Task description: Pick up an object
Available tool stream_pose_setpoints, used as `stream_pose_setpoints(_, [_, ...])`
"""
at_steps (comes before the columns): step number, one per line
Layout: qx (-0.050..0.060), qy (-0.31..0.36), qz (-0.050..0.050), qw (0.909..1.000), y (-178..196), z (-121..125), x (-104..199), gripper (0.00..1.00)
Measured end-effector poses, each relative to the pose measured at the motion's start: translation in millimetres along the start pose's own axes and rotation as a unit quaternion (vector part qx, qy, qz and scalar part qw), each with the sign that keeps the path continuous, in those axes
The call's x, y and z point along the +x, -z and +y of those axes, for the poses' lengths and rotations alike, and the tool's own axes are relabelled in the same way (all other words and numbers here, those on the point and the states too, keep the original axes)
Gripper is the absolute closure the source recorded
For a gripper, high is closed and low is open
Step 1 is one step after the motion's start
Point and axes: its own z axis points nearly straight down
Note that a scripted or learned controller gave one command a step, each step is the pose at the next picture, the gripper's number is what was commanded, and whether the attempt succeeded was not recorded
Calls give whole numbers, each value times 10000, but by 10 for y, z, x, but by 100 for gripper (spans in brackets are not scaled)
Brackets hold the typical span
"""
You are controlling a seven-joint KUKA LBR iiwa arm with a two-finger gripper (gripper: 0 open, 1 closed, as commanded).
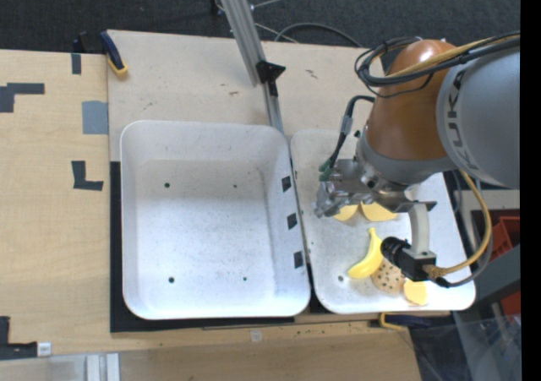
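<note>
Pincer (pixel 330 202) is down low in the right bin (pixel 325 286), parked right over a yellow piece (pixel 347 214) probably to grab it, can't tell its grip, banana (pixel 367 258) sits just below-right.

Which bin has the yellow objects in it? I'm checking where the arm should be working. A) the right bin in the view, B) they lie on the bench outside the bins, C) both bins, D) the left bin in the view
A: the banana and the other yellow pieces lie in the right bin, beneath the gripper.
</note>
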Motion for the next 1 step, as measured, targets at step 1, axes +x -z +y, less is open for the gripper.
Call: stream_pose_setpoints(1, [-11, 3, 1, 10000, 11, -15, 497, 100])
